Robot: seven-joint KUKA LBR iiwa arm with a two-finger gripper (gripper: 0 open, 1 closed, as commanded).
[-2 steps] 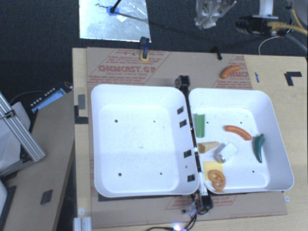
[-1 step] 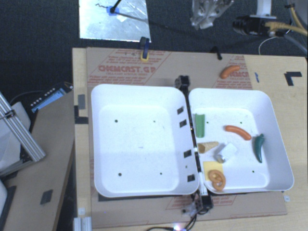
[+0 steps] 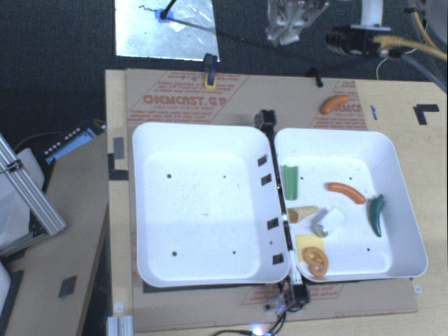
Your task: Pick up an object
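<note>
Camera view: gripper [image 3: 285,19] parked high past the far edge of the bench, nothing between the fingers, touching nothing; spread can't be judged from this angle. Candidates all well below and nearer the camera, in the right bin [image 3: 399,187]: orange sausage [image 3: 346,192], dark green pepper [image 3: 376,214], green block [image 3: 290,182], pretzel [image 3: 316,260] on a yellow slice [image 3: 308,243], grey-white piece [image 3: 325,221] touching a tan wedge [image 3: 302,213]. Likely failure: closing on the wedge/grey cluster and pinching two items or slipping off, or clipping the divider wall when going for the green block beside it.

Probably robotics lab: white bins [image 3: 203,135] on bench [image 3: 392,96], clamps, cables.
</note>
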